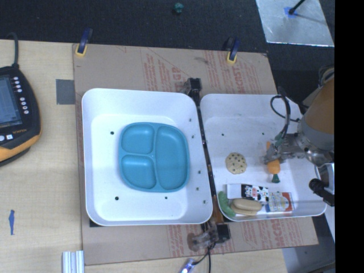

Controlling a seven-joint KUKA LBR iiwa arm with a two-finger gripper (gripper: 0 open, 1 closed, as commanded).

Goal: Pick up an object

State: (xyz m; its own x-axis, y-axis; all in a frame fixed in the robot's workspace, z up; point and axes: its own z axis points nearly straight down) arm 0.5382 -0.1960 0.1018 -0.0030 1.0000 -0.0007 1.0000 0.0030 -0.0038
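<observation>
Bench: light wood top (40, 181) | cardboard sheet (170, 67) over it, held by two blue-and-yellow clamps (83, 41) at far edge | floor: dark carpet (114, 7) beyond bench | pale panel (293, 16) on floor top right, possibly paper | teach pendant (14, 112) left | grey tape patch (65, 91).

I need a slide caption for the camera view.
Gripper low over an orange piece in the right bin.
</observation>
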